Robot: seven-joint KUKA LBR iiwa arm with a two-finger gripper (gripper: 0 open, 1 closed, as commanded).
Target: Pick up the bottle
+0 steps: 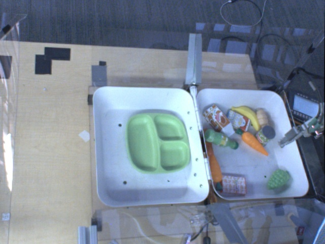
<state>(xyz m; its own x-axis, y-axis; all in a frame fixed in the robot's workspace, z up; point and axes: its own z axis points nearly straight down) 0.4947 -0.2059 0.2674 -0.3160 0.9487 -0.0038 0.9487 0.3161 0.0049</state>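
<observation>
Lying in the right bin (284, 103), the green bottle (221, 140) sits on its side against that bin's left wall, cap end pointing toward the bin middle. Relative to the bottle: red-and-white snack pouch (215, 118) just above it, touching or nearly so; a white carton (237, 121) up and right; banana (247, 113) beyond that, near the back wall; carrot (254, 143) just right of the bottle tip; small dark-lidded jar (265, 134) further right; second carrot (215, 168) just below the bottle along the left wall; a can (234, 184) lying on its side below that; green bumpy ball (278, 179) far down-right. Gripper (288, 138) hangs at the bin's right edge, well apart from the bottle, nothing between its fingers; how wide they stand, cannot tell. Left bin (106, 136) holds a green divided tray (157, 142), left of the bottle across the bin walls.
</observation>
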